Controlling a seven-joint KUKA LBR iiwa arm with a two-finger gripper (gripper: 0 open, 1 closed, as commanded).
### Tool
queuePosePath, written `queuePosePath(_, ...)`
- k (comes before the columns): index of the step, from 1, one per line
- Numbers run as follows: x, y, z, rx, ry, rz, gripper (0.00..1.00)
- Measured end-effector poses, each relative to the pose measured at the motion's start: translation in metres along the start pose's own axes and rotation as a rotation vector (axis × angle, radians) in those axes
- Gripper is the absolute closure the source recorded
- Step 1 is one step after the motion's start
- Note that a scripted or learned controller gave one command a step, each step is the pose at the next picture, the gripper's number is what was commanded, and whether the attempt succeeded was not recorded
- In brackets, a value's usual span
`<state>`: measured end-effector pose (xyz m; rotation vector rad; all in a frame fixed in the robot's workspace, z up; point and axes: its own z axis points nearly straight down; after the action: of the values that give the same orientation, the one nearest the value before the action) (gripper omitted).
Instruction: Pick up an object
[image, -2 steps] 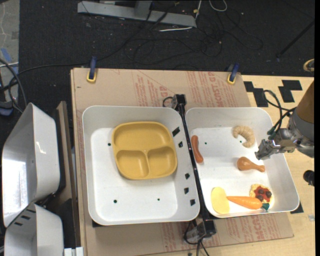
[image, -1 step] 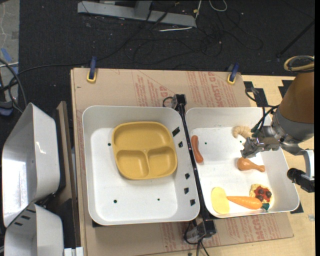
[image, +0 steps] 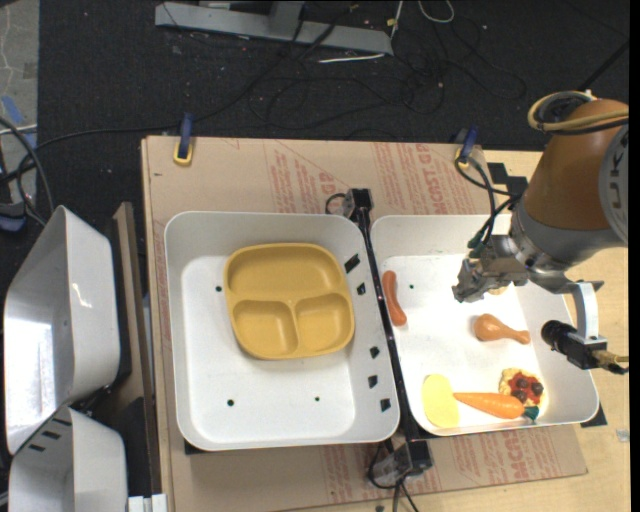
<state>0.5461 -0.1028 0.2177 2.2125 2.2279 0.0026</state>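
Orange toy chicken leg (image: 499, 329) lies in the right bin (image: 420, 240), just below the gripper (image: 472, 290). I think it is light, hard and a bit slippery. Grab its fat end. I cannot tell how the claw is set.

A yellow divided plate (image: 290, 300) lies in the left bin (image: 190, 400) on a cardboard sheet (image: 290, 170).
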Motion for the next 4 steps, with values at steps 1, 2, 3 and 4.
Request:
queuePosePath(1,0.043,0.014,0.003,0.001,0.001,-0.001,1.00)
queuePosePath(2,0.104,0.028,-0.006,0.000,0.001,-0.002,1.00)
queuePosePath(3,0.147,0.037,-0.012,0.000,0.001,0.000,1.00)
queuePosePath(4,0.202,0.053,-0.023,-0.001,0.001,0.000,1.00)
